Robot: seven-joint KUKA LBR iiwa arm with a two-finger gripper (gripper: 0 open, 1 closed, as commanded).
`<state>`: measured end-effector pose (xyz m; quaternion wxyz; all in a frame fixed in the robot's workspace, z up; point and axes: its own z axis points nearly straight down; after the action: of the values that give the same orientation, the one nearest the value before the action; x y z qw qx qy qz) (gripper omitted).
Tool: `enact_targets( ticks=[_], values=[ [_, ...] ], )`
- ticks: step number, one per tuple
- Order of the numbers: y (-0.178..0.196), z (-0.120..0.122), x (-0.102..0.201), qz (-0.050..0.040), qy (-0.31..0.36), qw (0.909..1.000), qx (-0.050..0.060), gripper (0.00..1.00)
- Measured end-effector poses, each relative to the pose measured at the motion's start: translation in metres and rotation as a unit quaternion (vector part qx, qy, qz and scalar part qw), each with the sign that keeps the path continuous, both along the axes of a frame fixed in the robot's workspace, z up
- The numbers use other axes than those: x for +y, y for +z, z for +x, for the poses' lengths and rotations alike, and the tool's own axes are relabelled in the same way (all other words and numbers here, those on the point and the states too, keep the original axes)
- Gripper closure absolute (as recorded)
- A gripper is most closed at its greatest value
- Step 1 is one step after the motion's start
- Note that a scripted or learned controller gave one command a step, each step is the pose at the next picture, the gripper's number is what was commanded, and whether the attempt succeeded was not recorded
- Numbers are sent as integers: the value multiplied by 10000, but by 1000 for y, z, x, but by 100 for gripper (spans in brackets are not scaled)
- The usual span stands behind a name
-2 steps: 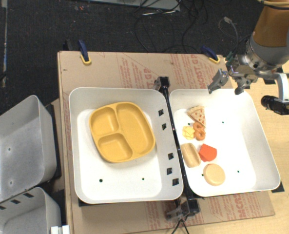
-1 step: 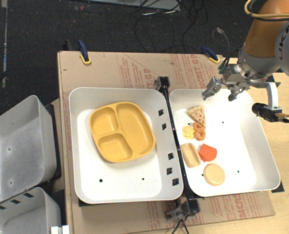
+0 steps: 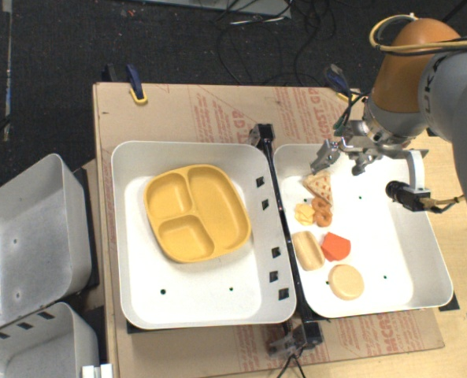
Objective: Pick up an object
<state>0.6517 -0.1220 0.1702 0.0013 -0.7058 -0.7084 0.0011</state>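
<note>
Down in the right bin (image 3: 422,266), several small food pieces lie in a loose column along its left side. At the top is a tan wedge like a sandwich piece (image 3: 320,185), speckled on its face. Just below it, touching or nearly so, sit a small yellow piece (image 3: 304,213) and an orange-brown lumpy piece (image 3: 322,211), side by side. Below those lies a tan bread roll (image 3: 308,250), set lengthwise close to the bin's left wall, with a red-orange chunk (image 3: 335,246) just beside it on the right. Nearest the front edge rests a round pale biscuit (image 3: 346,282).

The gripper (image 3: 346,157) hangs over the upper part of this bin, just above and to the right of the sandwich piece. Its two fingers (image 3: 324,157) stand spread apart, and nothing sits between them; no food piece is lifted. The grey arm (image 3: 454,93) comes in from the right, with its orange band (image 3: 410,65) above the wrist. A black cable plug (image 3: 404,195) hangs off the wrist over the bin's right half.

The left bin (image 3: 201,298) holds a yellow divided plate (image 3: 197,212) with three sections, lying flat and slightly turned. Both bins rest on a cardboard-covered bench (image 3: 194,109). A blue clamp (image 3: 135,85) grips the bench's far edge. Two grey tubs (image 3: 24,235) stand off to the left on the dark floor.
</note>
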Motion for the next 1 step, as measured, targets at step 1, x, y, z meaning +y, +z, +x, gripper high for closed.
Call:
enact_targets(
  ticks=[1],
  values=[
    [-43, -1, 0, -2, -17, 10000, 2, 0]
  ],
)
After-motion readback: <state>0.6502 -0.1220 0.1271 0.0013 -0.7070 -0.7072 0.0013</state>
